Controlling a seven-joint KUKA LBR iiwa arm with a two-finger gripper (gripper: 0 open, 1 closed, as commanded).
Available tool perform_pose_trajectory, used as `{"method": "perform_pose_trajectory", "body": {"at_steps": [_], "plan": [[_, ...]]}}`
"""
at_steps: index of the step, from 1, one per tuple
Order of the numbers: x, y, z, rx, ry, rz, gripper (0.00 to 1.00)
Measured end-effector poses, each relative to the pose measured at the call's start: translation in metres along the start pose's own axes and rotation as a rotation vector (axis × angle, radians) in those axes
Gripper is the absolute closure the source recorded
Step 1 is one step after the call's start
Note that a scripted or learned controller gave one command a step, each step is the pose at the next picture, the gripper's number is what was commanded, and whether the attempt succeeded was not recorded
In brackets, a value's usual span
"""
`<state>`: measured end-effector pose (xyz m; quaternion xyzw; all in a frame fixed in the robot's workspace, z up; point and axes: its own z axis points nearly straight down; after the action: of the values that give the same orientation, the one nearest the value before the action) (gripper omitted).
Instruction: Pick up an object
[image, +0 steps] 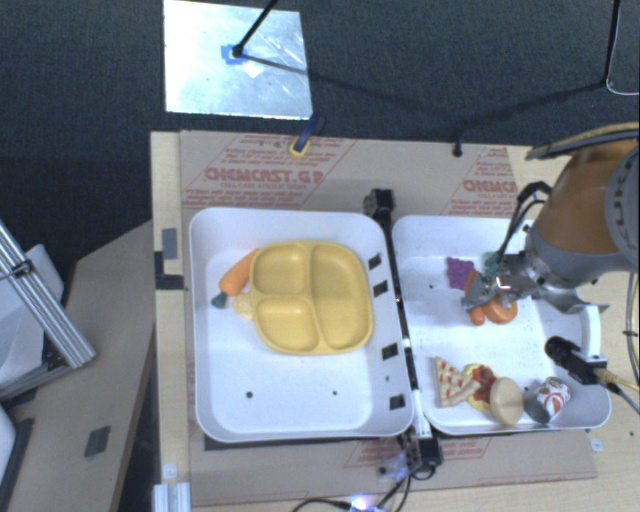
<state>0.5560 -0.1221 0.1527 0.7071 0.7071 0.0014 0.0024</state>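
Two white bins sit side by side on the counter (250, 165), and the arm (590, 215) reaches in from the right over the right bin (425, 250). The gripper (497, 287) is low in that bin's upper half, right over an orange-red toy piece (497, 312) that lies on the bin floor; just to its left is a small purple piece (460, 271). The gripper's state I cannot tell: its tip is a small blur of metal and green against the orange piece, and nothing shows clearly between its parts. So no grasp is confirmed. The orange piece looks to be resting on the floor of the bin, not lifted (judged from how it sits flat against the white). Other candidates in the right bin: a toy pizza slice (452, 381), a tan rounded piece (505, 399) touching a red bit beside the slice, and a small red-and-white can (551, 398) near the lower right corner. The left bin (215, 380) holds a yellow divided plate (305, 297) with a toy carrot (236, 272) against its upper left rim. Progress, as I read it: the approach is made and the gripper is down at a target, most likely the orange piece; the closing on it, if not already done, and the lift clear of the bin are left. The task is not done as far as this view shows.
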Motion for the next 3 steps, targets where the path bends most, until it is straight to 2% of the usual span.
{"method": "perform_pose_trajectory", "body": {"at_steps": [1,2,3], "plan": [[-0.008,0.002,-0.062,-0.002,-0.001,-0.003,1.0],[-0.008,0.003,-0.072,0.002,0.001,-0.004,1.0],[0.041,0.029,-0.083,0.001,0.003,-0.01,1.0]]}}
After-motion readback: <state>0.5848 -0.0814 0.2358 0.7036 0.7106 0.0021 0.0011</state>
